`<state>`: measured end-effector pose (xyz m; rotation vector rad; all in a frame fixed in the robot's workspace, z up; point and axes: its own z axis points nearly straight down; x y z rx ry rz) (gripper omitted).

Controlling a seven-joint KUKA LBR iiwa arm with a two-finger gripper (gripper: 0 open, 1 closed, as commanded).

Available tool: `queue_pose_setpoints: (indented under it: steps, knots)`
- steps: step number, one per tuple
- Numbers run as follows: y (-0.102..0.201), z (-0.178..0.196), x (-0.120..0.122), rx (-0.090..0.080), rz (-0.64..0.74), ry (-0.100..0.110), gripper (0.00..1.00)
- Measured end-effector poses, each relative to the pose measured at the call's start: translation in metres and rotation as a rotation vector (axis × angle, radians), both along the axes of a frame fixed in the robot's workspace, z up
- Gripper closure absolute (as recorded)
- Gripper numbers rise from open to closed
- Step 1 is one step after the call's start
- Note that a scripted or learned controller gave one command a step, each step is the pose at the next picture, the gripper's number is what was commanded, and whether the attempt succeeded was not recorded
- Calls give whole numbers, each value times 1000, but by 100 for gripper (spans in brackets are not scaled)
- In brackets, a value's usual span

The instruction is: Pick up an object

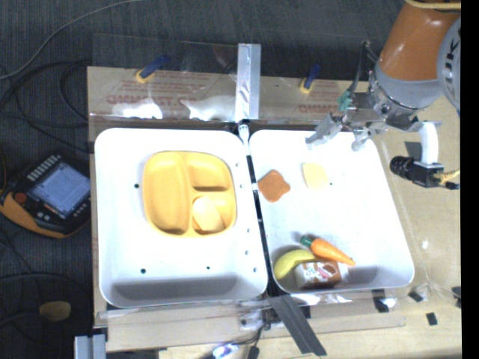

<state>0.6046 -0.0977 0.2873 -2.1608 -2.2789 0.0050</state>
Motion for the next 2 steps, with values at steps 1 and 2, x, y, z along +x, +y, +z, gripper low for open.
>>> queue_pose_setpoints:
  steps: [1, 2]
  knots:
    - [1, -138, 18, 2, 21, 3, 0]
    - [2, -175, -46, 3, 43, 3, 0]
